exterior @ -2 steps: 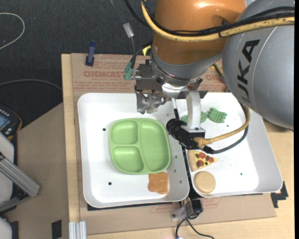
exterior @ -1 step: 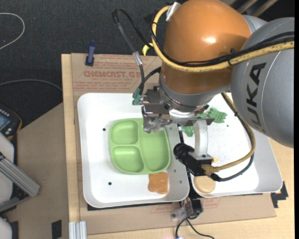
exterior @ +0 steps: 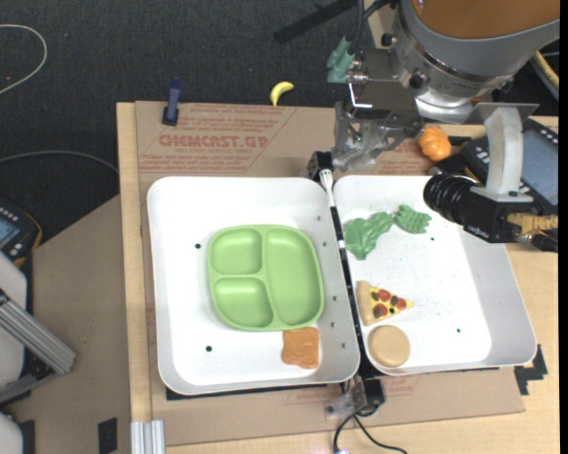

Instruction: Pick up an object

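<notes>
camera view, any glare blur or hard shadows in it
Camera view: even, soft lighting with no strong glare on the white bins; the green divided plate and pizza slice toy are sharp, with faint shadows; the arm's orange band, near the lens at the top, looks soft and blurred.

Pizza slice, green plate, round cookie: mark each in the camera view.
pizza slice (exterior: 382, 302), camera view, on its topped middle
green plate (exterior: 264, 277), camera view, on the ridge between its compartments
round cookie (exterior: 389, 345), camera view, on the centre of its top face
</notes>
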You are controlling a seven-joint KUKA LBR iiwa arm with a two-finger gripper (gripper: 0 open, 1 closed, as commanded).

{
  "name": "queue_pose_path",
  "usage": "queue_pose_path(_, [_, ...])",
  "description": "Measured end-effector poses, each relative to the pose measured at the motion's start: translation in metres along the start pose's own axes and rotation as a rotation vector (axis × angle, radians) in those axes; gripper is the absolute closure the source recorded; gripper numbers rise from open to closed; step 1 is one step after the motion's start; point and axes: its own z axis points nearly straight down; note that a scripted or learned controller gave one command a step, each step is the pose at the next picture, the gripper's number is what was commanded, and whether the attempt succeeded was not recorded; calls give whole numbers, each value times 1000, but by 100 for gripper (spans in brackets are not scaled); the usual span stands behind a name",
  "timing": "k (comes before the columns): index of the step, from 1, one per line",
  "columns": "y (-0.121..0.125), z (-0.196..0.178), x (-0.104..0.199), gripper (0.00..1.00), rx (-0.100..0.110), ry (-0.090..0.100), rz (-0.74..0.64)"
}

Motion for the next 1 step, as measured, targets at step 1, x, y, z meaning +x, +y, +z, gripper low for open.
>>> queue_pose_path(1, [0, -2, -3, 100, 16, -6, -1])
